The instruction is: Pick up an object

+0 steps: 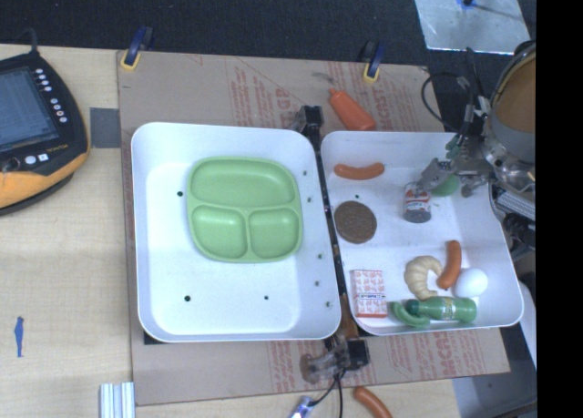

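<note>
In the right bin, my gripper hangs low near the upper right, reaching in from the right edge. A small silver can with a red label stands just below and to the left of it. Something small and green sits right at the gripper tip; whether it is held I cannot tell. Also in this bin are a reddish sausage, a brown round patty, a croissant, an orange sausage, a white egg, a green bottle and a red-and-white packet.
The left bin holds a green divided plate. An orange carrot-like piece lies on the cardboard behind the bins, and another orange piece in front. A teach pendant rests at the far left.
</note>
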{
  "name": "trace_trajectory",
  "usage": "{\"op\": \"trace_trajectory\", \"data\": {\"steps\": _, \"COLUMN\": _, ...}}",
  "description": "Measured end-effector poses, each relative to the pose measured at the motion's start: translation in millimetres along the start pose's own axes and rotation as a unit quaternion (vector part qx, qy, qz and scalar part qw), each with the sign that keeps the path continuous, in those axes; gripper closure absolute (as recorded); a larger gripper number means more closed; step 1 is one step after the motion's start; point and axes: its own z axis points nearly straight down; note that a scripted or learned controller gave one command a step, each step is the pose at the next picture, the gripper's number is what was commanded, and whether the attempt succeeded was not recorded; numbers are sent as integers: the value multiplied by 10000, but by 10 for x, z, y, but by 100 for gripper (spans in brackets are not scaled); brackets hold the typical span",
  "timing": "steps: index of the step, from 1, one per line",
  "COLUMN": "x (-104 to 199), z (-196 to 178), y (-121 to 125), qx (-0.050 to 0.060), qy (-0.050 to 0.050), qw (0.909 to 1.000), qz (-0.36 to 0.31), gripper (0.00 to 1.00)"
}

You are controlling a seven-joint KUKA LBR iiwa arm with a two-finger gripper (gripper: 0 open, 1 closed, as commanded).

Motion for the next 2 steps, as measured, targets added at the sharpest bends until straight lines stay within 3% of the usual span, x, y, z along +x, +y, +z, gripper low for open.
{"op": "trace_trajectory", "data": {"steps": 1, "x": 258, "z": 663, "y": 45, "qx": 18, "qy": -1, "qw": 10000, "qz": -3, "gripper": 0}}
{"op": "trace_trajectory", "data": {"steps": 2, "x": -13, "z": 795, "y": 389, "qx": 1, "qy": 2, "qw": 10000, "qz": 3, "gripper": 0}}
